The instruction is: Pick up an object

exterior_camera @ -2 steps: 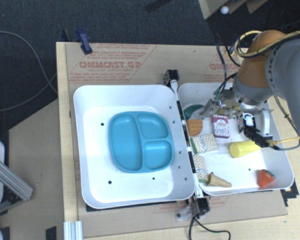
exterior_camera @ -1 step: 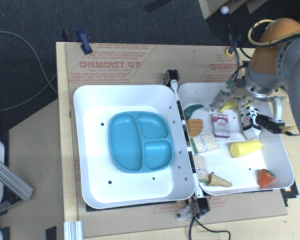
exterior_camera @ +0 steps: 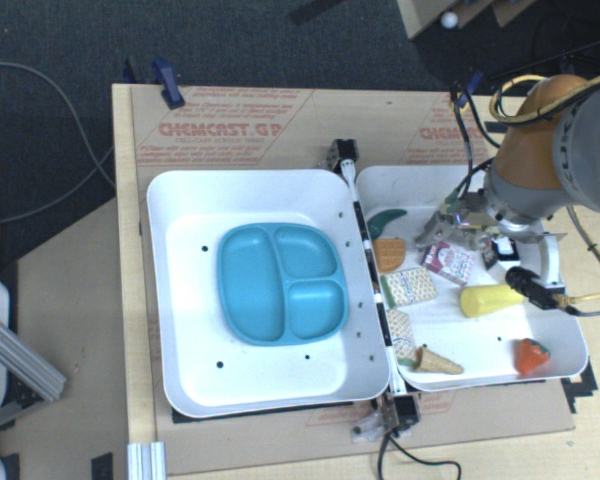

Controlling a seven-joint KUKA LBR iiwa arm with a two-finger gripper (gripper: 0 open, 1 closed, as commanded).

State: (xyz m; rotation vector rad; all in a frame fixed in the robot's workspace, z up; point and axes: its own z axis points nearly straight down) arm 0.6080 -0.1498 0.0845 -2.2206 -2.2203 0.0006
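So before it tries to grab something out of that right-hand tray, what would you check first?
1. Hand over the right bin: ok, it hangs above the upper part.
2. Something already held: cannot tell, the wrist hides it.
3. Objects to pick: ok, yellow piece, red piece and ice cream cone lie in the bin.
4. Room around a target: ok for the red piece, which sits apart; the patterned packets crowd the bin's left wall.
5. Blue divided plate out of the way: ok, it is in the left bin.

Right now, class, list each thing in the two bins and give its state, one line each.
Blue divided plate: flat in the left bin, nothing on it.
Yellow object: lying on its side, right bin.
Ice cream cone toy: lying down, near the front wall.
Red object: resting in the front right corner.
Gripper: down in the right bin.
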